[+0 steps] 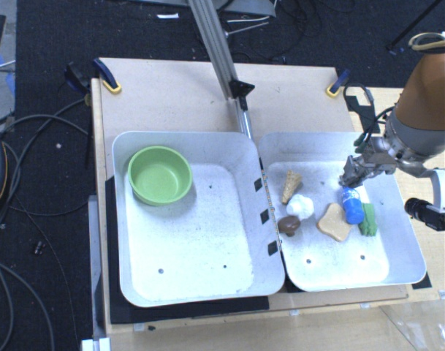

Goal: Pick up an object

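— Over the right bin [397,269] we see the hand [351,180], just above the blue bottle [352,208].
— Clenched or released? We cannot tell (it's too dark). We see the bottle lying between the bread [334,223] and a green block [368,219].

From my seat the arm [425,115] is cut off by the right edge, so I see just its wrist end. The end effector [351,179] covers the top of the blue bottle [352,208] in the right bin [397,269]; its tips are too small and dark to read.
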Action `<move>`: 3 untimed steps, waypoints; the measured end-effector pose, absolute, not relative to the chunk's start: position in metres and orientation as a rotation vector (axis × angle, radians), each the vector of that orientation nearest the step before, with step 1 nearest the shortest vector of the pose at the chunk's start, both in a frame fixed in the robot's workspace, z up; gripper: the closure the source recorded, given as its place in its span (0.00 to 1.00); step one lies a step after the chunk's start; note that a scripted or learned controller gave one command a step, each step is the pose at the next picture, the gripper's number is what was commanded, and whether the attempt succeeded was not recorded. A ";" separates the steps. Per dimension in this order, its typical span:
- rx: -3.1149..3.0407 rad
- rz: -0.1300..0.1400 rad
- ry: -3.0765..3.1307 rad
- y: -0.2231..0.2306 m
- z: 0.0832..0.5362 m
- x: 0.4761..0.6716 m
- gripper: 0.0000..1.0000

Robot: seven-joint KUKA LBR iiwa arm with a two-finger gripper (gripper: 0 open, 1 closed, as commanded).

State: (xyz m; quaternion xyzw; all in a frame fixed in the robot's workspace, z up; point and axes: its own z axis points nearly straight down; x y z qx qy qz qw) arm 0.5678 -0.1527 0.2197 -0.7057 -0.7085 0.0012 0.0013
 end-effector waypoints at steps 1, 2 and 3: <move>-2.215 0.004 -2.224 -0.153 0.220 0.568 0.00; -2.215 0.008 -2.217 -0.153 0.158 0.575 0.00; -2.215 0.008 -2.218 -0.148 0.112 0.576 0.00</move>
